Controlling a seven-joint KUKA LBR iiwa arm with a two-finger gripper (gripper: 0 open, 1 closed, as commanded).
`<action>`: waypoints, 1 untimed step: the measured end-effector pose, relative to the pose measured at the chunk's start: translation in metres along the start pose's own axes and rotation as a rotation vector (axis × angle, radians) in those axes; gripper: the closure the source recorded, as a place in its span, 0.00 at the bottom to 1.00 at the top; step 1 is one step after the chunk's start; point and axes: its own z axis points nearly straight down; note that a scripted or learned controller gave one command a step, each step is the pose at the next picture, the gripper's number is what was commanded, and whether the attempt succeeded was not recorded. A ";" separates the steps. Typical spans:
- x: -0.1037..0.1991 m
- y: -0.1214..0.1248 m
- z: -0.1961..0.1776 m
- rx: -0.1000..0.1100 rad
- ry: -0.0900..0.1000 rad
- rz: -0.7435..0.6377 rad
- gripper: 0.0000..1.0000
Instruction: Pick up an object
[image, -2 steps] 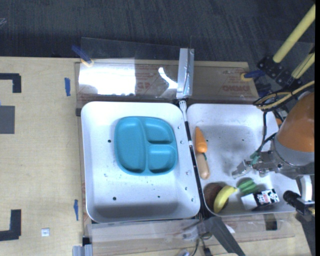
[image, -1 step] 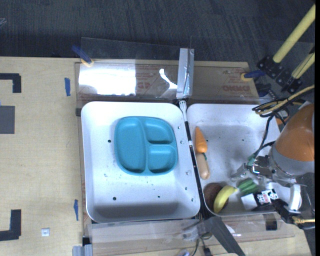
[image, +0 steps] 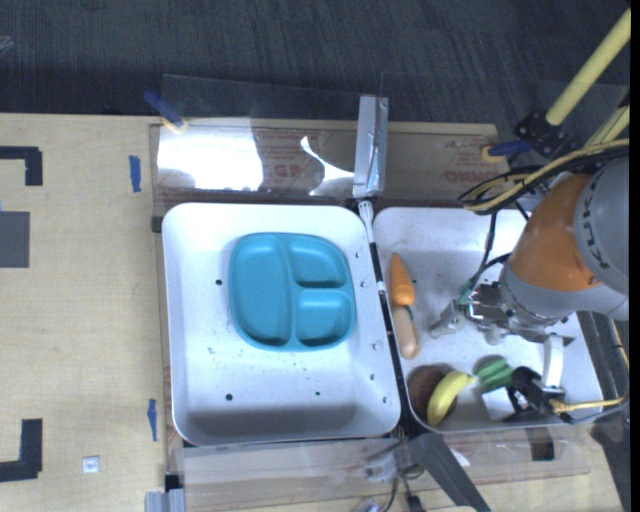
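A tan bench top (image: 70, 330) spreads to the left, marked with black squares (image: 20, 165) and bits of blue tape (image: 135, 172). Clear plastic sheeting (image: 255, 150) stands along the far side, catching glare, with a grey metal post (image: 369, 145) at its right end. A yellow pole (image: 595, 65) slants across the far right corner above dark carpet (image: 300, 40).

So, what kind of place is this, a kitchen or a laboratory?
Most likely a robot laboratory, not a kitchen. A grey and orange robot arm reaches over two white bins on a wooden bench, and the bins hold toy-like items: a blue divided plate, a carrot and a banana.
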 end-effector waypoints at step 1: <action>0.021 0.067 0.001 0.003 -0.001 -0.053 0.00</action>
